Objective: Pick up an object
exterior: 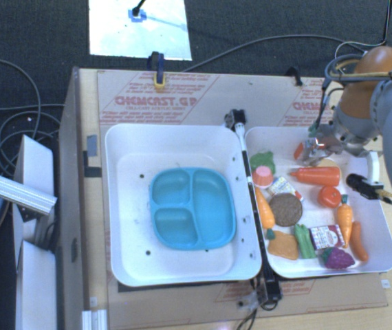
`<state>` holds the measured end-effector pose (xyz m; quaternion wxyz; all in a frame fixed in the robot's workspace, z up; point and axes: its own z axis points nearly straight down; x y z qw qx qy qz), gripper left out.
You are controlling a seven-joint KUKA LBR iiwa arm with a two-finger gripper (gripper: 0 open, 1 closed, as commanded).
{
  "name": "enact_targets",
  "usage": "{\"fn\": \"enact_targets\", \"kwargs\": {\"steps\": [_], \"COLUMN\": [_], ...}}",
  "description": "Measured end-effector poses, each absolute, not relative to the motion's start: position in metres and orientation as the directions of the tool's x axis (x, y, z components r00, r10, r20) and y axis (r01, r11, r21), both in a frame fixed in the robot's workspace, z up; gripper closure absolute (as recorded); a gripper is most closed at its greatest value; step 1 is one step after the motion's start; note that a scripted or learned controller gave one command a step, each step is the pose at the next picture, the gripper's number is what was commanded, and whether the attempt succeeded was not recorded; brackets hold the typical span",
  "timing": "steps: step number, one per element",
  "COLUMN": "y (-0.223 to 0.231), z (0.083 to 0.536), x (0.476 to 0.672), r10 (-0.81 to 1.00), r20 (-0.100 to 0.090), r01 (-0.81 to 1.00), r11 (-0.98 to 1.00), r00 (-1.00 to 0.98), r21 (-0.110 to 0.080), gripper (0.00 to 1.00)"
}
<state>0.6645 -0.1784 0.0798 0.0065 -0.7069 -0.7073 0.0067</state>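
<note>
A dark carpeted floor (31,33) surrounds the surface (182,91), which is covered by a printed cardboard sheet and carries two shallow white bins side by side.

Nearest the camera, along the front edge of the right bin (382,253), lie a purple grape cluster (338,258), a small red-and-white packet (325,236), a green pod (305,242) and an orange-brown wedge (282,245). Two carrots (347,220) sit toward the bin's right side, one behind the other. Slightly farther back there is a round brown patty (286,210), with a long orange carrot piece (264,210) just to its left against the divider, and a red tomato (330,196) to its right. Behind these lie a small pink-capped item (263,177), a white wrapped item (283,187) and a long red-orange sausage shape (316,176). A leafy green piece (263,161) rests near the bin's back left corner.

The left bin (127,150) holds a blue divided tray (192,208) lying flat in its middle.

At the back of the right bin, the grey arm (388,108) reaches in from the right, its orange band above the wrist. The pincer (311,151) hangs low over the bin's rear, just behind the sausage shape and beside a small orange-red item (298,150). Whether the pincer is wide or narrow cannot be told, and nothing is seen gripped in it.

Farther back, a yellow clamp (158,71) grips the surface's rear edge, and a pale square sheet (139,19) lies on the floor beyond.
</note>
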Motion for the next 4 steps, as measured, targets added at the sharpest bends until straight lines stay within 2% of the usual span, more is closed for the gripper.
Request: {"fn": "enact_targets", "kwargs": {"steps": [1, 2, 3, 4], "y": [-0.174, -0.175, -0.175, -0.207], "z": [0.079, 0.088, 0.088, 0.162], "x": [0.665, 0.666, 0.666, 0.669], "r10": [1.0, 1.0, 1.0, 1.0], "r20": [0.009, 0.005, 0.005, -0.001], "r01": [1.0, 1.0, 1.0, 1.0], "r11": [0.001, 0.005, 0.005, 0.003], "r00": [0.0, -0.005, -0.005, -0.003], "r21": [-0.022, -0.017, -0.017, 0.002], "gripper": [0.0, 1.0, 0.0, 0.0]}}
